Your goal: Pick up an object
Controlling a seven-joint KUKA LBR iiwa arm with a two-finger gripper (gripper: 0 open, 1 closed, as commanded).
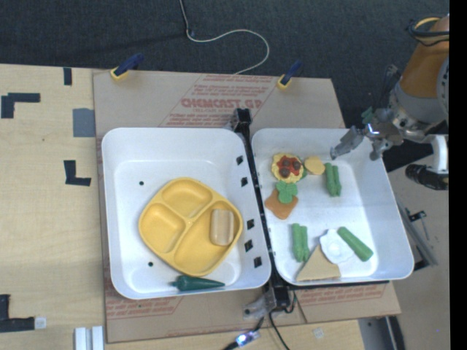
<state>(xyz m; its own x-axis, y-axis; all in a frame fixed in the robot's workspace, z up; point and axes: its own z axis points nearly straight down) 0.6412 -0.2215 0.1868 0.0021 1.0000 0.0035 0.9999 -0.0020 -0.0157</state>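
Observation:
My gripper (pixel 360 150) hangs over the far right corner of the right bin (pixel 383 195), open, with nothing between its spread fingers. Just below and to its left lie a green pickle (pixel 333 179), a small yellow piece (pixel 314 166) and a round toy pizza with red topping (pixel 287 167). Further forward are an orange slice topped with green (pixel 282 199), a green bean (pixel 299 240), a white egg (pixel 334 246), a green stick (pixel 354 243) and a tan wedge (pixel 319 268).
The left bin (pixel 124 195) holds a yellow divided plate (pixel 175 228) with a tan bread roll (pixel 222 224) on it, and a dark green pepper (pixel 198 284) by its front wall. A black divider (pixel 252 188) runs between the bins. A white cable (pixel 219 35) lies behind.

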